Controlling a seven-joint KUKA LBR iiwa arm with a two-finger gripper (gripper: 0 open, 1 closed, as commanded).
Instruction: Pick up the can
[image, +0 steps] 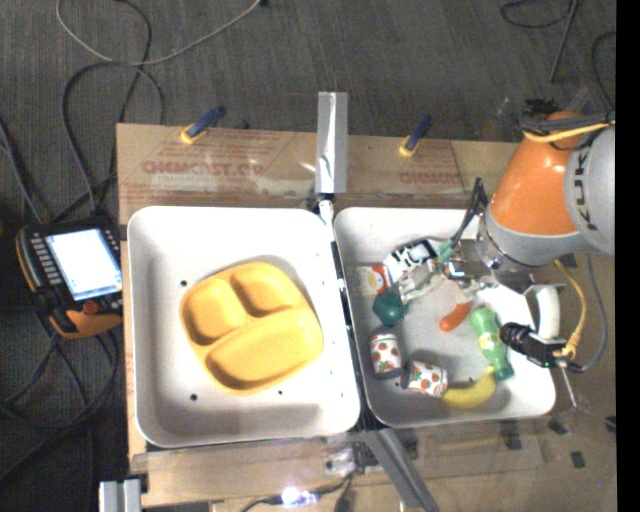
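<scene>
A wooden bench (250, 165) on a dark carpeted floor strewn with cables carries two shallow white bins side by side, with a metal post (331, 140) rising at the far edge between them. The grey arm with its orange band (545, 185) reaches in from the right over the right bin (545, 400).

The gripper (432, 275) hangs over the far half of that bin, its metal parts pointing toward the bin's left wall — how far apart its fingers stand cannot be told, as they blend with the clutter beneath. It sits right at a black-and-white item (410, 254), and whether it touches it is unclear.

Just left of the gripper lie a white-and-orange packet (372, 276) and a dark green piece (388, 308). Toward the bin's right side are a small carrot (455, 316) and a green bottle (488, 340) lying toward the near right corner, with a banana (468, 393) along the near edge.

Two small white cans with red and green print lie in the near left part — one can (386, 352) by the left wall, the other can (425, 377) just beside it, next to the banana. Both lie apart from the gripper.

The left bin (160, 300) holds a yellow divided tray (252, 324) at its middle. A handheld screen (78, 265) glows on the floor at the left.
</scene>
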